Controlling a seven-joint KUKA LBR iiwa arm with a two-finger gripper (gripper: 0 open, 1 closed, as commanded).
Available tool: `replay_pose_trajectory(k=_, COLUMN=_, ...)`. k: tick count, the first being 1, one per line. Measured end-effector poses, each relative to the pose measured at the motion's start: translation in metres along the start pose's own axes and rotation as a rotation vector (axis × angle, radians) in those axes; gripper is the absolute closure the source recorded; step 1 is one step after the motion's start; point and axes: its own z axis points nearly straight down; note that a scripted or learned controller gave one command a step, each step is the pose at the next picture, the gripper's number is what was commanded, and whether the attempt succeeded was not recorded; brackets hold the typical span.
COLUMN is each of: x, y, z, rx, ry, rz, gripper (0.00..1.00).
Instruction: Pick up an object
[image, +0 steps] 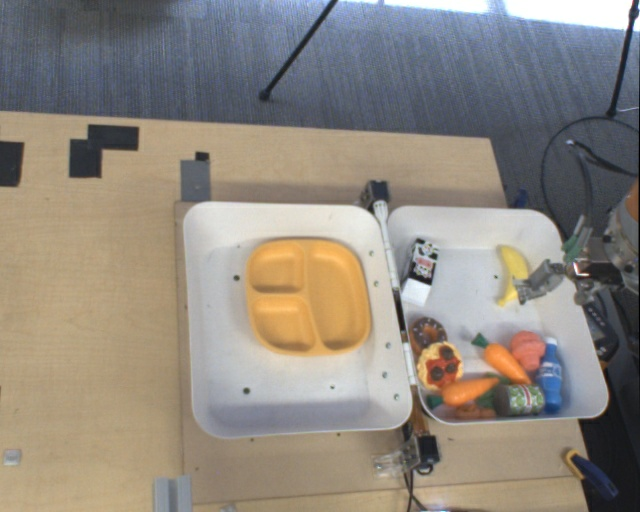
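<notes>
Left bin held one yellow divided tray. Right bin: one banana, two carrots, one blue bottle, assorted toys. Gripper sat beside the banana at the right rim; jaw opening couldn't be told, nothing visibly held.

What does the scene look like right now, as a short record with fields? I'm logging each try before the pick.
left bin: holds a yellow divided plate
right bin: holds the small items
far side of right bin: banana, black and white box
near side of right bin: carrot, blue bottle, green can, pizza toy
gripper: at the right bin's right rim, beside the banana
held: nothing seen between the fingers
</notes>
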Motion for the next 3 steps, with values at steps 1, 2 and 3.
replay_pose_trajectory(k=1, x=0.006, y=-0.020, z=0.152, rx=-0.001, ry=0.000, rz=0.057, gripper=0.00)
replay_pose_trajectory(k=2, x=-0.015, y=0.044, z=0.174, rx=-0.004, ry=-0.002, rz=-0.196, gripper=0.00)
replay_pose_trajectory(k=3, x=0.007, y=0.102, z=0.149, rx=-0.002, ry=0.000, rz=-0.090, gripper=0.00)
